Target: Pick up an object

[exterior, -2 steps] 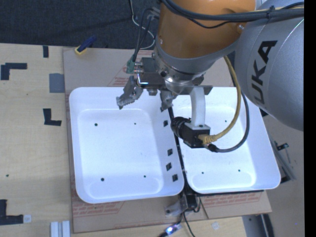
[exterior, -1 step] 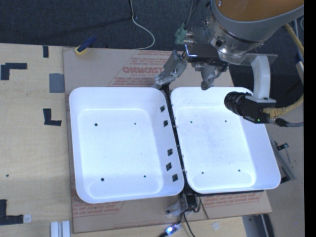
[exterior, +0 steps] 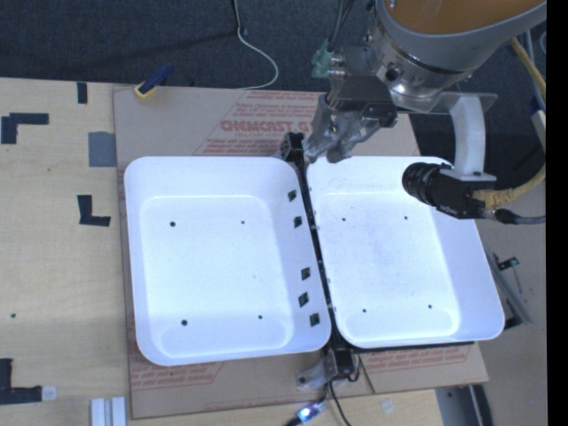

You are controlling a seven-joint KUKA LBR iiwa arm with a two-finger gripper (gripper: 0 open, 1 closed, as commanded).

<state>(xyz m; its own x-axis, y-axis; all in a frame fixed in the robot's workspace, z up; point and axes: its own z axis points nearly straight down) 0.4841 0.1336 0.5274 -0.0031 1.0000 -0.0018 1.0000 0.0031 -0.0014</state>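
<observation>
Overhead, gripper [exterior: 330,145] at right bin's [exterior: 461,264] far rim, finger state indiscernible, left bin [exterior: 142,238] alongside, touching.

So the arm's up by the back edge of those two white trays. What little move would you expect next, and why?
Probably a pause or a lift away, I'd guess. The gripper sits at the far rim where the left tray meets the right tray, and I can't make out any object on either tray floor to grab.

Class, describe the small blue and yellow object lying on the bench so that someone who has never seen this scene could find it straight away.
Start at the left white bin and look beyond its far left corner, to the brown cardboard sheet under both bins. At that sheet's far left corner lies the small blue and yellow object. It is the one brightly coloured item there.
</observation>
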